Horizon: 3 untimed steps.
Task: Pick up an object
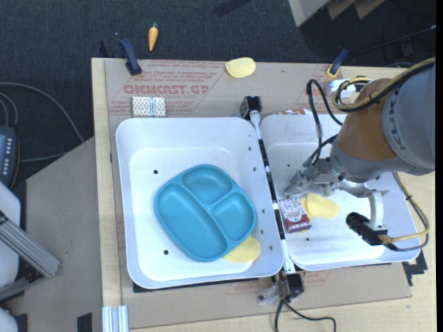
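1. The gripper (310, 180) hangs low in the right bin (346, 260), just behind the packet (295, 215); whether it is apart or together cannot be told, since the wrist hides it from above; nothing is seen held.
2. The packet, red and white, lies flat on the bin floor; a yellow lump (322, 206) lies just beside the packet, touching it or nearly so; either would serve as the thing to pick.
3. The lump looks the better choice, being rounder and thicker than the packet; the descent should centre on it and close across its narrow width, so that the packet is not pinched along with it.
4. The packet would be harder; it is thin and flat, and likely to slide rather than lift.
5. The wall (266, 178) between the bins runs right beside the packet, on its side away from the lump; a grip taken there risks striking that wall.
6. Beyond the wall from the packet sits a blue plate (204, 211) in the left bin (138, 144), with a yellow wedge (243, 252) tucked at its near edge; neither is in the way.
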Motion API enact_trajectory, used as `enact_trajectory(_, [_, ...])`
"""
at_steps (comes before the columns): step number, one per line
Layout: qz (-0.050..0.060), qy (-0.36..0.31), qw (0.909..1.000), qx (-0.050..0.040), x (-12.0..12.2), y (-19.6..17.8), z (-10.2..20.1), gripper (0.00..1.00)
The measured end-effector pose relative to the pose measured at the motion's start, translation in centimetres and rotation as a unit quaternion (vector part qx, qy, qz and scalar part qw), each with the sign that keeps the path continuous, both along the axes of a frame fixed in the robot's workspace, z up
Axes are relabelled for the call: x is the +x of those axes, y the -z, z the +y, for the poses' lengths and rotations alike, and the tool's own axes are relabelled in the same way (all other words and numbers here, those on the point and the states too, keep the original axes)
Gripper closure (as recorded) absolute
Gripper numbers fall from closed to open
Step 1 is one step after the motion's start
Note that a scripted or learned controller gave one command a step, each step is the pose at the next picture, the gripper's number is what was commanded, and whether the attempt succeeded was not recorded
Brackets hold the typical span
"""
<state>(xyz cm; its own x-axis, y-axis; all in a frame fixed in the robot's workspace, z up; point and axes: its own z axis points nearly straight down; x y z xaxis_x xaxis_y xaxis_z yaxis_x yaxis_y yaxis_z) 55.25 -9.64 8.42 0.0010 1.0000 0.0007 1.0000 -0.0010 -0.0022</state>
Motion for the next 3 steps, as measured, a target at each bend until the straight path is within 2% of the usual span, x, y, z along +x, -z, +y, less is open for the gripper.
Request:
enact_trajectory(2, [0.000,0.000,1.0000,0.0002,-5.2,0.0,-3.5,0.00])
enact_trajectory(3, [-0.002,0.000,1.0000,-0.0006,-5.1,-1.1,-3.6,1.00])
